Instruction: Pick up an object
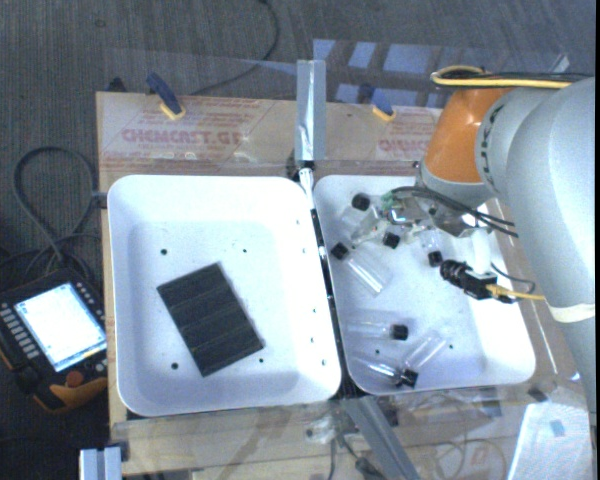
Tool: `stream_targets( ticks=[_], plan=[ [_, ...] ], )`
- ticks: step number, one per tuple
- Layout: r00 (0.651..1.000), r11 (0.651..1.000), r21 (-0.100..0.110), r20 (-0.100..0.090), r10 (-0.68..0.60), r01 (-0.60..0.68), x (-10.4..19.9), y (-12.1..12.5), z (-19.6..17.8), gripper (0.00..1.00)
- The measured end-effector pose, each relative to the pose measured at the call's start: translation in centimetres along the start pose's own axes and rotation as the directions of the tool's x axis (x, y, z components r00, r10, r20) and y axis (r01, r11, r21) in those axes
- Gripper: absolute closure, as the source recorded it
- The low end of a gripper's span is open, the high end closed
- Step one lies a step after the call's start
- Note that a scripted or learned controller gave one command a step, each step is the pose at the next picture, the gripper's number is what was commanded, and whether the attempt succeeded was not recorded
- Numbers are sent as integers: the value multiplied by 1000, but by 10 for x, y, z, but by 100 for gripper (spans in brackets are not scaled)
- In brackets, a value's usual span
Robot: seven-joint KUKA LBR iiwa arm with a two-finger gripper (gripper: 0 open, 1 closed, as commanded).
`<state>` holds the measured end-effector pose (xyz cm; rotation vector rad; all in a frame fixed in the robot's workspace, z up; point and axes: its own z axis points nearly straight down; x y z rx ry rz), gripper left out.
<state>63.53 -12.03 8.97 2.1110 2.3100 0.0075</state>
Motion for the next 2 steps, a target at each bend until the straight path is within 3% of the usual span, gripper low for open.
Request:
stream_targets(
  ticks=[1, 2],
  plan=[
    [1000, 1000, 15, -2, -3, 3, 0, -4, -7, 100],
    [993, 993, 13, -2, 117, -117, 63, 30, -102, 100]
  ],
)
